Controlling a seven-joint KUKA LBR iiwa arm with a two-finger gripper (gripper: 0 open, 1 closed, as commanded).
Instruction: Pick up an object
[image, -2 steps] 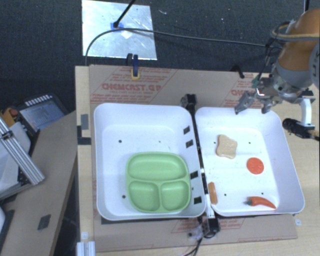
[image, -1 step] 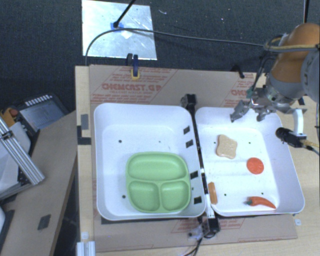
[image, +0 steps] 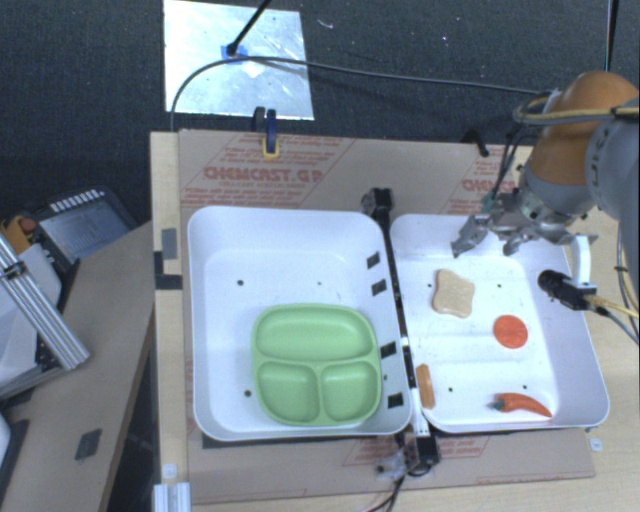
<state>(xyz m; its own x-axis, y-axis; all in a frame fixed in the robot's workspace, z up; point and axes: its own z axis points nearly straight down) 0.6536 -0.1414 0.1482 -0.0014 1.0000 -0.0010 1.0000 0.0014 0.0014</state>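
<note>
The right bin (image: 570, 340) holds a tan bread slice (image: 453, 293), a red round slice (image: 511, 332), an orange-red carrot-like piece (image: 521, 404) near the front, and a small orange sausage-shaped piece (image: 425, 385) by the divider. My gripper (image: 492, 237) hangs over the back of this bin, above and behind the bread slice, with its fingers spread apart and nothing between them.
The left bin (image: 215, 240) contains a green three-compartment plate (image: 313, 362). Black clips line the divider between the bins (image: 385, 290). A cable and black connector (image: 562, 288) hang near the right bin's right side. Grey equipment sits off the bench at left (image: 40, 300).
</note>
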